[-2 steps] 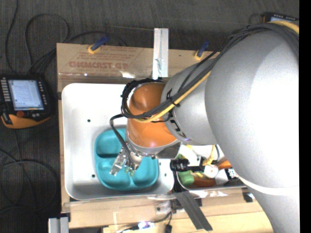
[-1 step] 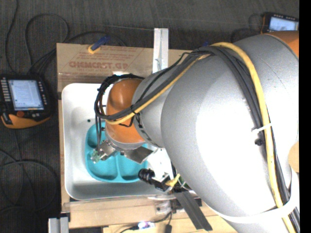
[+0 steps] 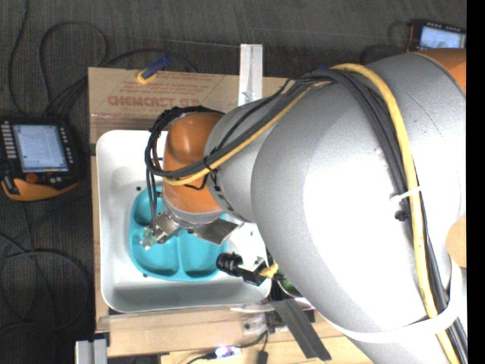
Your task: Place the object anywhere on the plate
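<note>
Clearly the arm [image 3: 348, 196] covers most of the right side of the scene, its orange wrist band dropping over the left white bin [image 3: 114, 203]. The gripper [image 3: 155, 235] hangs low over the turquoise divided plate [image 3: 145, 256], which lies in the near half of that bin. Something small and pale sits at the tip, but whether it is the object or part of the tool cannot be told, and the gripper's state cannot be told either. The object's place is therefore uncertain; at best it is at the tip above the plate's left compartment.

The main risk, as a judgement, is a release over a divider ridge or the plate's rim, letting the piece roll into the bin. The bin's left wall stands just beside the plate, so leftward room is tight. More open floor lies at the far end.
</note>
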Robot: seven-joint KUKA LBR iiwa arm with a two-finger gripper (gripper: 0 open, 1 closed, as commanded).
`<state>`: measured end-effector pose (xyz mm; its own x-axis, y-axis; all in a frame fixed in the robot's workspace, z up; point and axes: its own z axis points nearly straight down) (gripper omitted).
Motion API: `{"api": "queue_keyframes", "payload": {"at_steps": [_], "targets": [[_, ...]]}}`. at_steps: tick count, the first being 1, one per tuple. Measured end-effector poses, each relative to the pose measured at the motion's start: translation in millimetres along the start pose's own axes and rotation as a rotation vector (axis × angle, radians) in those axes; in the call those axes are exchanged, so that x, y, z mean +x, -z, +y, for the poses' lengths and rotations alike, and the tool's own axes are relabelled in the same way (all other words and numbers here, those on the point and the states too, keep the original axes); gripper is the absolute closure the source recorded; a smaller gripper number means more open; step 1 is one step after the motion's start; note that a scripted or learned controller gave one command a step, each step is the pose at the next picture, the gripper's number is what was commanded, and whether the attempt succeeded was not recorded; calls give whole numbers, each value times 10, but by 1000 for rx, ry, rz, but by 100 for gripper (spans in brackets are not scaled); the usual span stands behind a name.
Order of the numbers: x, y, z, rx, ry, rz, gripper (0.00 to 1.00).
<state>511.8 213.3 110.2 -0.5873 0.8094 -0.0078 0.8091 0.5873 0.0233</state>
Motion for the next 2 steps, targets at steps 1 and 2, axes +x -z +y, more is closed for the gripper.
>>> {"api": "queue_keyframes", "payload": {"at_steps": [1,2], "targets": [[-360,-103,-502,-20,37,7,100],[-490,-47,-674,-15,365,20,100]]}}
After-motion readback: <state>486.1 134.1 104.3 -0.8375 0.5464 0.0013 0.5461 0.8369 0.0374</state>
